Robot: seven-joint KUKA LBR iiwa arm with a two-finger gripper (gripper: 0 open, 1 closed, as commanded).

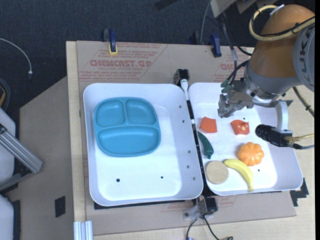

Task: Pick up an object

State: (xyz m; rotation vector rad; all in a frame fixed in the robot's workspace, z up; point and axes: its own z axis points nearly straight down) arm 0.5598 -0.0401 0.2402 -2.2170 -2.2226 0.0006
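Six loose items lay in the right-hand bin (278, 177). The orange pumpkin (250, 153) was my reference for all positions.

- Banana (240, 172): just beside the pumpkin, nearer the camera and slightly to view-left. Its upper end came close to the pumpkin's base; could not tell if they touched.
- Tan round disc (217, 172): view-left of the pumpkin, a bit nearer the camera, its edge at or just short of the banana's tip.
- Green pepper (205, 143): further view-left of the pumpkin, lying along the bin wall on that side.
- Small red piece (240, 127): just beyond the pumpkin, away from the camera, clear of it.
- Red-orange block (208, 125): beyond the pumpkin and to view-left, about level with the red piece.

Gripper (227, 109) hovered beyond the pumpkin, farther back than both the block and the red piece, and between those two across the view. All six items lay on the bin floor, apart from it. Could not tell whether the gripper was spread or pressed together; the angle hid that. The grey arm (272, 74) with its orange band (282, 24) rose behind the pumpkin toward the view's upper right.

Left-hand bin (145, 176): well to view-left of the pumpkin, butted against the right-hand bin. It held a blue divided plate (127, 126), lying flat, with three compartments. Both bins sat on a brown board (125, 61).
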